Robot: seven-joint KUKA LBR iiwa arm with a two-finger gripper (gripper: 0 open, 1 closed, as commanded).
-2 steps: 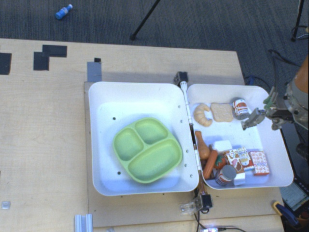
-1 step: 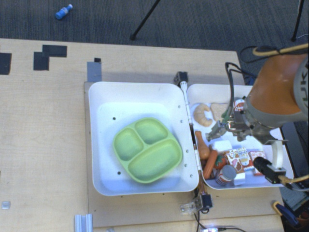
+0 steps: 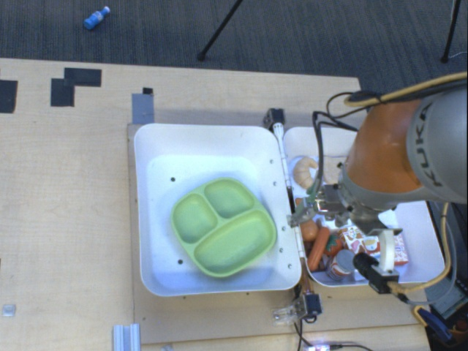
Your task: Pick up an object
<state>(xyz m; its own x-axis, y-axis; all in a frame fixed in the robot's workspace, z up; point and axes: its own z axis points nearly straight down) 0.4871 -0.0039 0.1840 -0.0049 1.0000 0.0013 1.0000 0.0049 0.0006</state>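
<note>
The arm [image 3: 395, 152] hangs low over the right bin [image 3: 431, 251], where the carrot [image 3: 316, 251] and other clutter lie beneath its wrist, presumably seeking one to lift.

Arm [image 3: 395, 152] is reaching in from the right, hanging over the right bin [image 3: 431, 232]; gripper [image 3: 322, 212] is sitting low over the bin's left side, near the divider. Under it a carrot [image 3: 316, 248], a pale roundish item [image 3: 303, 170], a red-white packet [image 3: 398, 251] and other small clutter are lying bunched together. Green three-section plate [image 3: 223, 227] is lying tilted in the left bin [image 3: 157, 196]. Blue item [image 3: 96, 17] is lying on the dark floor.
</note>
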